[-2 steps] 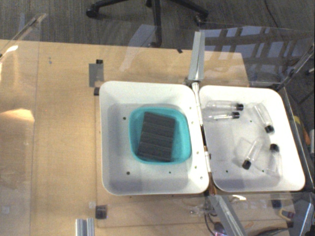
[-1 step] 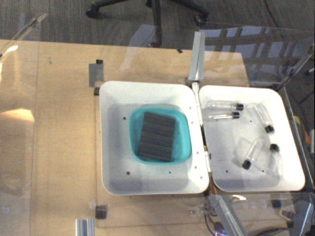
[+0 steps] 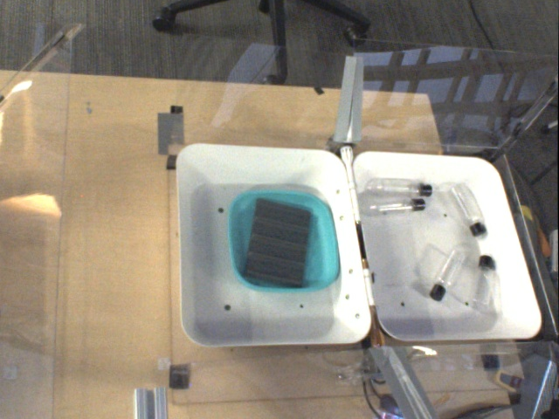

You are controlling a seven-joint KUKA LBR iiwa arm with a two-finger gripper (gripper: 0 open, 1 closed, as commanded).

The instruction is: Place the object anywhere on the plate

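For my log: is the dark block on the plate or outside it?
On it: the dark block lies flat inside the teal plate, in the left bin.

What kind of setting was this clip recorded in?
Probably a robotics lab or test cell. Two white bins sit on a wooden bench, one holding a teal plate with a dark ribbed block, the other clear vials; an office chair base stands behind.
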